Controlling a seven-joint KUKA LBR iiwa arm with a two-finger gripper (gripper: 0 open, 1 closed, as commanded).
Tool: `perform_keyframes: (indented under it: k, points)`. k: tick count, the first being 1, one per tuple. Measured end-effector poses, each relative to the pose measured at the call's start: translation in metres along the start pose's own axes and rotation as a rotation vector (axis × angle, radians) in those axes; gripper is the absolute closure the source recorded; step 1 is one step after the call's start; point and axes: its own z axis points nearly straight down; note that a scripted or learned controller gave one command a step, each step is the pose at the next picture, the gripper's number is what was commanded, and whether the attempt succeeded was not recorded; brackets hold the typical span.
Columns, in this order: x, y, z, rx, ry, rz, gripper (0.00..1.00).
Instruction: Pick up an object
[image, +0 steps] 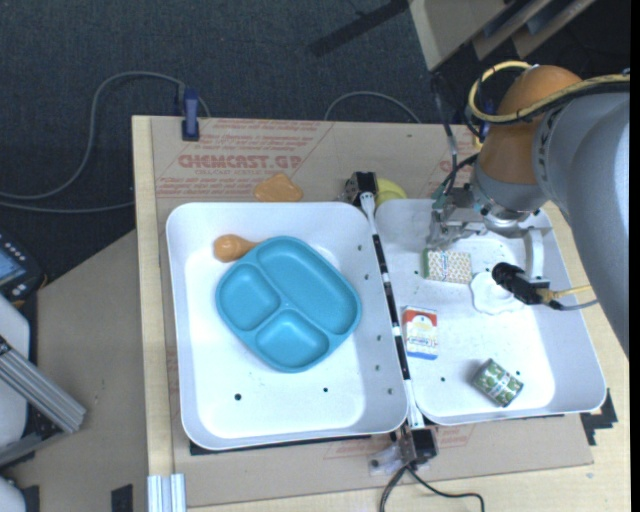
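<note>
My gripper (446, 232) hangs over the back of the right bin (570, 395), just above a small green-and-white patterned packet (447, 265). To the packet's right lies a crumpled white object (485, 294). A small carton (421, 333) with red and blue print lies near the bin's left wall. A green can (497, 382) rests on its side toward the front. I see nothing held in the gripper.
The left bin (200, 400) holds a blue divided plate (288, 301) and a tan drumstick-shaped item (233, 246) at its back left. Behind the bins, an orange piece (278, 188) and a yellow object (390, 190) lie on the bench.
</note>
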Motion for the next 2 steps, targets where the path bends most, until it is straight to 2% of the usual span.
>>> perform_keyframes:
  k: [1, 2]
  points:
    - [0.000, -0.001, 0.001, 0.002, 0.000, 0.000, 0.00]
    - [0.004, 0.007, 0.020, 0.009, 0.003, 0.000, 0.00]
